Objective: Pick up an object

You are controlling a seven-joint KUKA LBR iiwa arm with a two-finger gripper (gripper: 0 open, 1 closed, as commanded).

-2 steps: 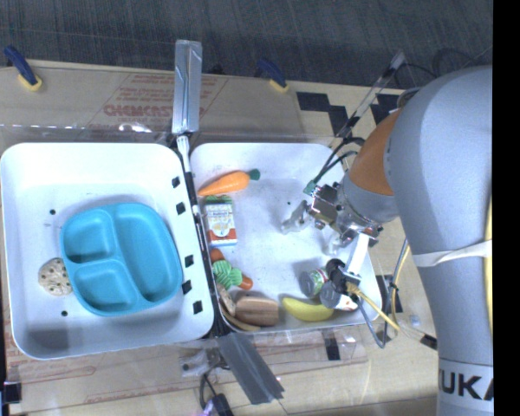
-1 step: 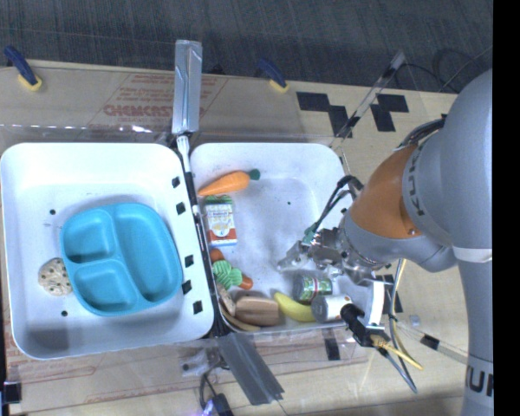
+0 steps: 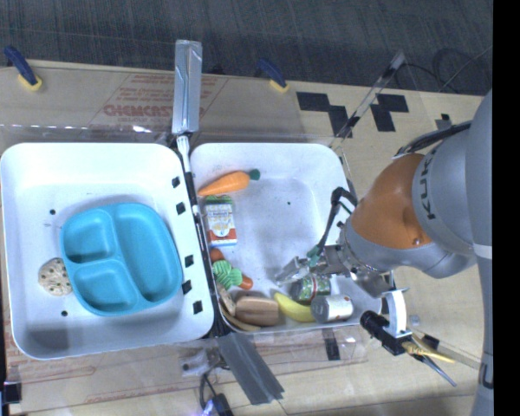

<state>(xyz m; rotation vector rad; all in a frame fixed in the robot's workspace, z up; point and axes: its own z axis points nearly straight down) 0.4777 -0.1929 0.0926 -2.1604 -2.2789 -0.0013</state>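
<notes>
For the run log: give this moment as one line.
arm: over right bin | gripper: low, near banana | grasp: unconfirmed | left bin: blue tray, cookie

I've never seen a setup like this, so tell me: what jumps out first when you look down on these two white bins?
The bright blue divided tray lies in the left bin, with a cookie beside it on its left. At the right bin, the grey arm with its orange band reaches down to the bin's near right corner, its gripper low beside a banana. An orange carrot lies at that bin's far left.
</notes>
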